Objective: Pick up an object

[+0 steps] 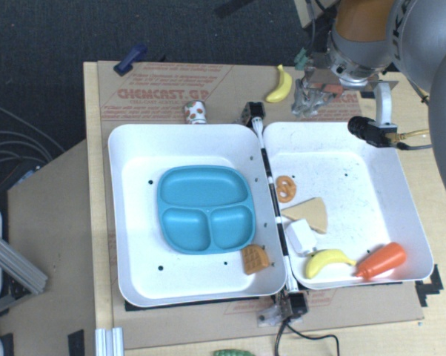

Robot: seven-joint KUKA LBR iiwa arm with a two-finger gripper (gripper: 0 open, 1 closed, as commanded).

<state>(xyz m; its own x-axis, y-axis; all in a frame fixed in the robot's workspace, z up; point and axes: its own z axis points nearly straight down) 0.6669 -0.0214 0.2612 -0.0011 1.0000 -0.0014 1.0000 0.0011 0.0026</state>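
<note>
My gripper (pixel 310 101) hangs over the far edge of the right bin (pixel 401 199), just right of a yellow banana (pixel 280 86) that lies on the bench behind the bins. Nothing shows in the gripper. Lower down, the right bin holds a small pretzel (pixel 285 188), a tan wedge (pixel 310 213), a white block (pixel 301 236), a second banana (pixel 328 260) and an orange carrot (pixel 381 260). All of these lie well in front of the gripper, toward the bin's near side.
The left bin (pixel 130 199) holds a blue divided plate (pixel 206 208) and a brown cracker (pixel 255 259). A small red-spotted object (pixel 195 112) and a blue object (pixel 130 60) lie on the bench behind it. A black clip (pixel 253 113) sits where the bins meet.
</note>
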